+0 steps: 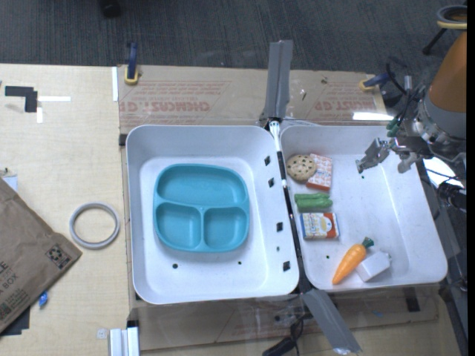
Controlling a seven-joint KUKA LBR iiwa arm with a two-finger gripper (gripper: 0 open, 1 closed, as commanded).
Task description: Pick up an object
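Observation:
The right bin (393, 199) holds a round cookie (300, 167), a pink-and-white packet (321, 171), a green pea pod (312, 200), a small carton (320, 225), an orange carrot (348, 262) and a white block (374, 265). My gripper (387, 156) hangs over the bin's upper right part, above bare floor and well to the right of the cookie. Its two fingers stand spread apart, with nothing between them.
The left bin (141, 199) holds a blue three-compartment tray (201, 207). A grey divider post (278, 80) rises between the bins at the back. A tape ring (94, 224) and a cardboard box (26, 254) lie on the bench at left.

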